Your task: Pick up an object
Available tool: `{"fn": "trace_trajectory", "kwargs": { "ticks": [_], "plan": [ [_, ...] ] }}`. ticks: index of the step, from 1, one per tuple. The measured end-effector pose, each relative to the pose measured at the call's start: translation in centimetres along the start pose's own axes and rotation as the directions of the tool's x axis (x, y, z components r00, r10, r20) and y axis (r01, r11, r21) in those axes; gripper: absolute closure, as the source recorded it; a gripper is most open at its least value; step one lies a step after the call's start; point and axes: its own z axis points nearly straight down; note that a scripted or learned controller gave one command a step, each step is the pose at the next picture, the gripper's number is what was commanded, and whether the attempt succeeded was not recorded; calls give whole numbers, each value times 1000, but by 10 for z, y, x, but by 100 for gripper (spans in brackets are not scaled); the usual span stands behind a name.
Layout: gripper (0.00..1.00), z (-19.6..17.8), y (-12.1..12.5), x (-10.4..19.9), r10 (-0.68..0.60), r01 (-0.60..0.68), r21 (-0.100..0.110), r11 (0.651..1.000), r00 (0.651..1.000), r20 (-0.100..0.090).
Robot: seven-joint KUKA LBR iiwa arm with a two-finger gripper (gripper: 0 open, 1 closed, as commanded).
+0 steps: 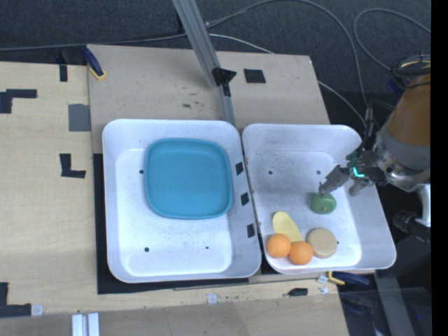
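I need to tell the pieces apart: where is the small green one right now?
The green piece lies in the right bin, toward its right side, just below the tool. A beige disc and a yellow piece lie nearer the front.

Two white bins [122,187], one blue plate [187,178], two orange balls [279,246] (touching), one green piece [323,203], one yellow [285,224], one tan [322,242].

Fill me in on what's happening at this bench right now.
The arm reaches into the right bin, its gripper just above a small green object. Nothing is visibly held yet. Near that bin's front sit two orange balls, a yellow piece and a tan disc. The left bin holds a blue plate.
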Motion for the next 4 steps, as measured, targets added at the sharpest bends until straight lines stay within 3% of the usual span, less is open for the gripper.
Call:
{"fn": "trace_trajectory", "kwargs": {
  "ticks": [1,2,4],
  "plan": [
    [0,0,0,0,0,0,0,1000,1000,0],
    [0,50,-1,-10,1,-1,4,1000,1000,-1],
    [0,135,-3,-1,0,0,-2,1000,1000,1]
  ]
}}
